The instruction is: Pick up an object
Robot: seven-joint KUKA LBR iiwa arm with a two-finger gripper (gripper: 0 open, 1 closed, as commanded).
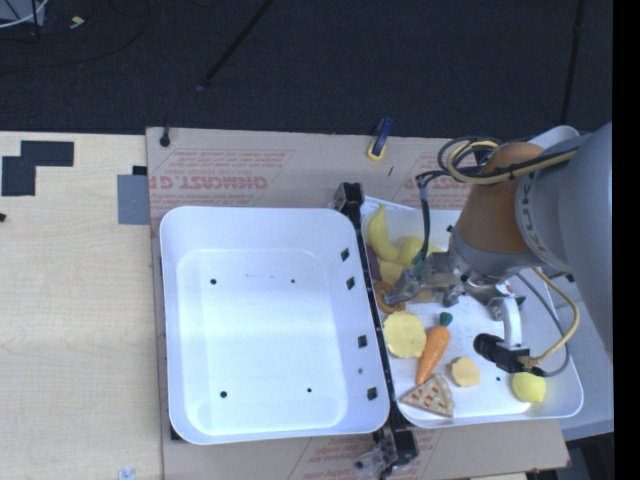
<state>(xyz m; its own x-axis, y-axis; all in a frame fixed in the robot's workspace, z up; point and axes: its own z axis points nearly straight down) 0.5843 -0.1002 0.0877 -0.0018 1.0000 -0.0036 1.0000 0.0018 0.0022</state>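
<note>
On the bench [70,318] sit two white bins, side by side on a brown board [250,168]. A blue and yellow clip [380,140] is on the far edge of the board. The right bin [495,400] has toy food in it. The left bin [260,328] is next to it.

The arm [560,208] comes in from the right, over the right bin. It is grey with an orange part. The gripper [418,288] is low over the left side of the right bin, near the wall between the bins. I cannot tell if the gripper is open or closed, or if it has a toy in it.

A banana [380,230] lies at the far end of the right bin, by that wall. A yellow lump [410,250] is just beside the banana and close to the gripper. A round yellow slice [405,335] lies just on the near side of the gripper. A carrot [433,353] lies tilted next to the slice, with its green top toward the gripper. A pizza [430,398] piece sits at the near edge, by the carrot's tip. A small pale chunk [464,372] is just beside the carrot. A yellow ball [530,388] is in the near right corner, well apart from the gripper.
</note>
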